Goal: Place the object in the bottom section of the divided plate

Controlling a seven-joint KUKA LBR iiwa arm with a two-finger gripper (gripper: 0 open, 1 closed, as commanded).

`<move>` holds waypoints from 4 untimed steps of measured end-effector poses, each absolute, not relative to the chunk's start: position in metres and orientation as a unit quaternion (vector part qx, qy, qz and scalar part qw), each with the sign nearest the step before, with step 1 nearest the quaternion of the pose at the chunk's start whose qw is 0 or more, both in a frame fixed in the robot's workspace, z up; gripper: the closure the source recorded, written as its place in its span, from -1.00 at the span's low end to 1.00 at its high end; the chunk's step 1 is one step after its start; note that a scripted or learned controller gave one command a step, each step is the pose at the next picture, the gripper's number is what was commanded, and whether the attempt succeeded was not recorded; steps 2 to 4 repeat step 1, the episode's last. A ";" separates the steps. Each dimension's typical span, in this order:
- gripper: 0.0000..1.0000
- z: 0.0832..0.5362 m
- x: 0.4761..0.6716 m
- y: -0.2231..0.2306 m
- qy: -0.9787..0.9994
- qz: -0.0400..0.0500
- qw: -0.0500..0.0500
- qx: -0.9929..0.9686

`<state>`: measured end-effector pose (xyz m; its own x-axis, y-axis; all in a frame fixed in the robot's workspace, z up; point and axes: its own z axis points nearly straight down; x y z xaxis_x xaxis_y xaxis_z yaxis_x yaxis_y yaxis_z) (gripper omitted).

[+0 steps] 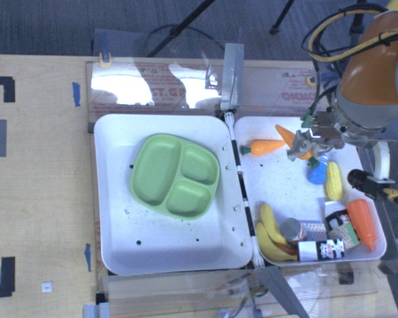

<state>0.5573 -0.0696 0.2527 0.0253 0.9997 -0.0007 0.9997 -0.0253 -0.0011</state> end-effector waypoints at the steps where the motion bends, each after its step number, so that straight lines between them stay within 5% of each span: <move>1: -1.00 0.253 0.557 -0.070 -0.698 0.001 0.000 -0.716; 4: -1.00 0.253 0.557 -0.070 -0.698 0.001 0.000 -0.716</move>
